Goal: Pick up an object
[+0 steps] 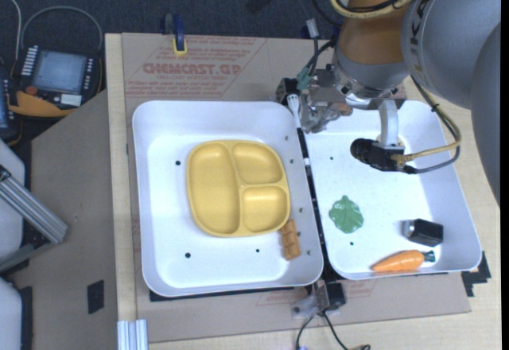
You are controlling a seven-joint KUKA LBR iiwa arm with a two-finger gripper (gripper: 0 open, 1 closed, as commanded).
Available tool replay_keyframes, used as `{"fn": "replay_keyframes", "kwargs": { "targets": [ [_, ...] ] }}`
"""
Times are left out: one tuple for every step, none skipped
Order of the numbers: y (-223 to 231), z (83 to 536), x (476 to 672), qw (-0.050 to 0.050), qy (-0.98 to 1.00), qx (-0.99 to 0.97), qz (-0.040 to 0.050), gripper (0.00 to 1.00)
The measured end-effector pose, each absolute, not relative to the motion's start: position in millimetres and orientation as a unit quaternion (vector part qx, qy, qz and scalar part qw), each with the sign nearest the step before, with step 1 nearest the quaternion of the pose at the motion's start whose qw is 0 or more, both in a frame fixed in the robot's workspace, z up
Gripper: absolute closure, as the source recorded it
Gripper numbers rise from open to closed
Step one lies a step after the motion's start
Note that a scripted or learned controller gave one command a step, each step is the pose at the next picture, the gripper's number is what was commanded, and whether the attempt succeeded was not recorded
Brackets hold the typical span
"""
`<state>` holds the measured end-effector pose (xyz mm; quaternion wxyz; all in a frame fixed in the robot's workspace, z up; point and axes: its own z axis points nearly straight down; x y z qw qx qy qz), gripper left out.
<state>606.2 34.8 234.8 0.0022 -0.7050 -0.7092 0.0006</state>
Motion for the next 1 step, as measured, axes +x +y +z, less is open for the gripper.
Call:
{"fn": "replay_keyframes", "kwargs": {
  "targets": [
    [81.1,219.6,587.3,0.002,-0.709,-0.706,0.0012,1.00]
  ]
}}
